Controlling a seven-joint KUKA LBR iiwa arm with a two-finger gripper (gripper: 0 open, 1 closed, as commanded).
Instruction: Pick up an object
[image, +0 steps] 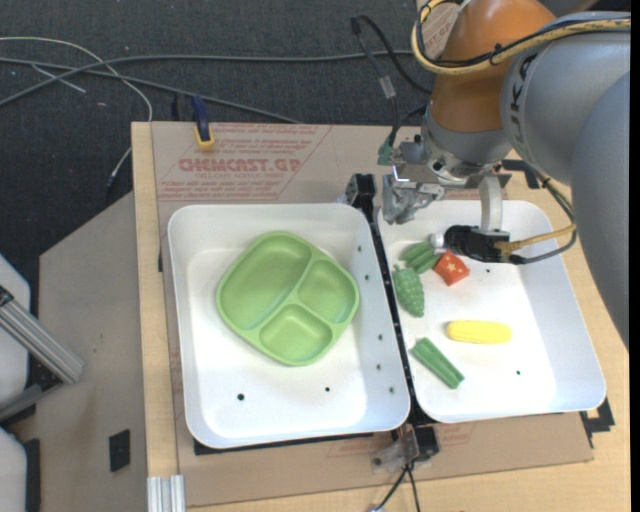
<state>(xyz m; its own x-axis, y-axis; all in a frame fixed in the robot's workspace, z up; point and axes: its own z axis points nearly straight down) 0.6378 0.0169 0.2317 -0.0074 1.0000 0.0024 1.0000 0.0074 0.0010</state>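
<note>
Gripper (403, 200) poised at the far-left corner of the right white bin (560, 340).
Its finger state cannot be told; nearest, just nearward of it, lies a small red plastic block (452, 269).

cardboard sheet (250, 160) under the bins, upper middle of frame: large red print "CHEMCAST GP", last letters partly cut by the bin edge | smaller red lines above and below it: too small to read | arm's orange band, upper right: dark lettering, illegible
</note>
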